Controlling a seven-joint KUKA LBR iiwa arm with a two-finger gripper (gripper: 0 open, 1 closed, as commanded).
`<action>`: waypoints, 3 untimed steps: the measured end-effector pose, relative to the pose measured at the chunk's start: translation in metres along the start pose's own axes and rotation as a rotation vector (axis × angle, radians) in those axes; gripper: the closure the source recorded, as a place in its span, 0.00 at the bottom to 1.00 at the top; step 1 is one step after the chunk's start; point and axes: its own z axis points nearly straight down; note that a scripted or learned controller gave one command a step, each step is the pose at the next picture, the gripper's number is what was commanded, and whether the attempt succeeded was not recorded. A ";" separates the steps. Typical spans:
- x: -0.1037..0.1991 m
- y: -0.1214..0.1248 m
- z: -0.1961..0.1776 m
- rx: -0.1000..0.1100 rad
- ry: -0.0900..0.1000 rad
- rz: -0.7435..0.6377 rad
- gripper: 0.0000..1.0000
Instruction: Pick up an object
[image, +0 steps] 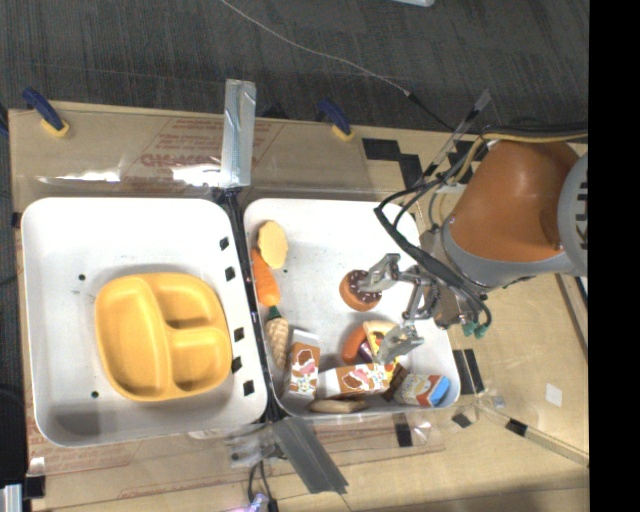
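- The right bin (330, 222) is the landmark. Along its near wall lies a row of small packets: a cookie-like brown piece (335, 405), a printed carton (303, 372), a second printed carton (362, 379) and a white box with blue and red (425, 389).
- Just above that row, toward the bin's right side, the claw (396, 304) hangs with its two fingers spread wide, and nothing sits between them.
- Its lower finger is over an orange-and-yellow toy (362, 341); its upper finger is beside a brown doughnut (357, 289). Whether either finger touches, I cannot tell.
- By the bin's left wall lie a waffle cone (277, 342), a carrot (264, 280) and, farther, a yellow lemon-like piece (271, 243).
- Left of the right bin, the other bin holds a yellow divided tray (162, 332).
- Progress, as I judge it: the reach is made, but no grasp yet. Closing and lifting are left.
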 end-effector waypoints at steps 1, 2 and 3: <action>-0.005 -0.025 0.118 0.003 -0.019 -0.052 0.00; -0.005 -0.007 0.122 0.018 -0.030 0.025 0.00; -0.016 -0.012 0.124 0.010 -0.013 0.093 0.00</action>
